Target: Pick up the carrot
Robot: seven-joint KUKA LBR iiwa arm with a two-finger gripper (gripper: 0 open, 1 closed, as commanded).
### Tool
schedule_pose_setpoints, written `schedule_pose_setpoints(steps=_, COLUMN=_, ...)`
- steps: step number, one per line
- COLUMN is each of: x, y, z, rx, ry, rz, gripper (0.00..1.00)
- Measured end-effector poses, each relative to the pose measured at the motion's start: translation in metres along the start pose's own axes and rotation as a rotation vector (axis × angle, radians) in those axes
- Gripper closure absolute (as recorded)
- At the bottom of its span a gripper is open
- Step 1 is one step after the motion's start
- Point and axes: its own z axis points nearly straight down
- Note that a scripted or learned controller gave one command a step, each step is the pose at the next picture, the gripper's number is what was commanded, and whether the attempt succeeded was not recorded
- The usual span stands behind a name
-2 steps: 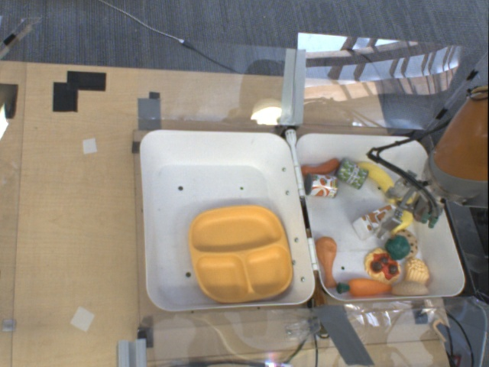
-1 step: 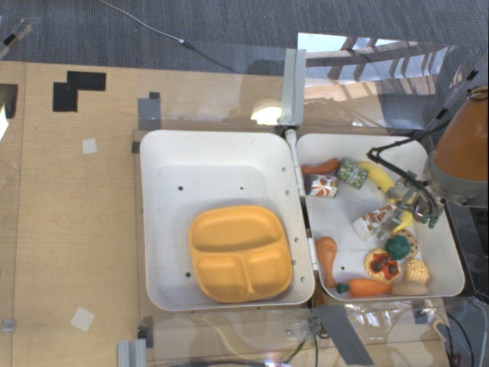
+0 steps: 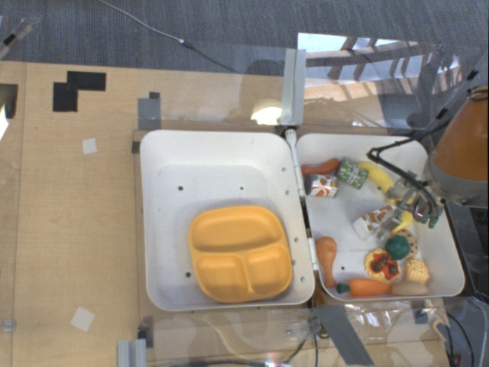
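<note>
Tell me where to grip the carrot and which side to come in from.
Grip the carrot across its thick orange middle, coming from above with the fingers closing across its width. It lies flat and roughly lengthwise along the right bin's near wall, green top toward the left, so the wall probably leaves little room on that side. The gripper is farther back.

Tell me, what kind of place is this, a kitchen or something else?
Probably a robot test bench in a lab, not a kitchen. Two white bins sit fixed on a wooden bench, the food like the carrot looks like toys, and a robot arm reaches in.
</note>
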Motion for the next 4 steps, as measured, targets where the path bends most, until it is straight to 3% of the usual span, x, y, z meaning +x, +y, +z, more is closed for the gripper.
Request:
schedule_pose_setpoints(steps=1, x=0.000, y=0.000, z=0.000, rx=0.000, ry=0.000, rz=0.000, gripper=0.00)
schedule_pose_setpoints(steps=2, x=-0.034, y=-0.005, z=-0.033, rx=0.008, ry=0.024, rz=0.169, gripper=0.00)
schedule_pose_setpoints(steps=3, x=0.059, y=-0.003, z=0.003, rx=-0.001, ry=-0.012, rz=-0.103, gripper=0.00)
schedule_pose_setpoints(steps=4, x=0.105, y=0.062, z=0.023, rx=-0.002, ry=0.023, rz=-0.247, gripper=0.00)
